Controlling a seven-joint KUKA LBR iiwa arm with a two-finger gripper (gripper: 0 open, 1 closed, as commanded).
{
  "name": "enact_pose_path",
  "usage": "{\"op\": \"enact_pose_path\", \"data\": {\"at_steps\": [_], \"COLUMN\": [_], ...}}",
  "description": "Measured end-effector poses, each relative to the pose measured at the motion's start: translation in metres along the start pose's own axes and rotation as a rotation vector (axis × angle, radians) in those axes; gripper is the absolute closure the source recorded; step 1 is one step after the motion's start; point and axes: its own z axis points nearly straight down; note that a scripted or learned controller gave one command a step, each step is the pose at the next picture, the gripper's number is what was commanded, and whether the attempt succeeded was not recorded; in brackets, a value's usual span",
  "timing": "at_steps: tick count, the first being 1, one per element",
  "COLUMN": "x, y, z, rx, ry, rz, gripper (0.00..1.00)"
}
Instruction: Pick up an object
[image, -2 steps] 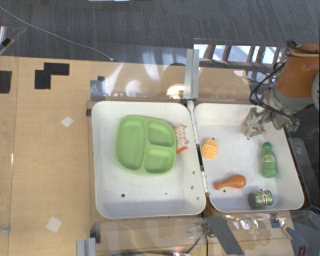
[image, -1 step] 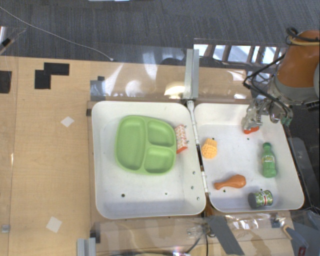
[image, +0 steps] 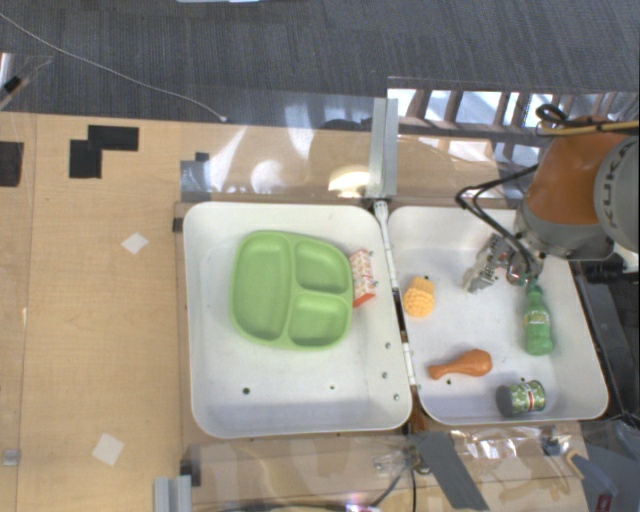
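The hand (image: 487, 272) is in the right bin (image: 450, 230), upper right part of the frame. It hangs over bare white floor w/ nothing between its fingers. The fingers look a bit apart, so the hand is let go, not grabbing.

Things to pick up are all in the right bin. A green bottle (image: 538, 320) lies just right of the hand & a bit lower, near the bin's right wall. It has a red & white label. A yellow corn toy (image: 420, 297) sits left of the hand, close to the wall between the 2 bins. Lower down, in the middle of the bin, lies an orange chicken leg toy (image: 461, 365). At the bottom right corner is a small green can (image: 522, 398) on its side.

The arm (image: 575, 190) is grey w/ a big orange part. It comes in from the right edge of the frame, up top. Black cables loop next to it.

The left bin (image: 215, 400) is in the middle of the frame. It has a green plate (image: 291, 289) w/ 3 parts in it. A small red & white packet (image: 362, 277) lies touching the plate's right edge, by the middle wall.

The table (image: 90, 300) is light wood. It has black squares at the upper left.
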Motion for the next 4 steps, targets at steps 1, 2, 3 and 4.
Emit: {"op": "enact_pose_path", "data": {"at_steps": [1,2,3,4], "x": [0.035,0.088,0.116,0.151], "y": [0.061,0.111,0.138,0.152], "z": [-0.001,-0.100,-0.108,-0.096], "rx": [-0.003,-0.001,0.009,0.012], "ry": [0.001,0.004,0.008,0.009], "rz": [0.280,0.726,1.255,1.549], "gripper": [1.00,1.00,1.00,1.00]}}
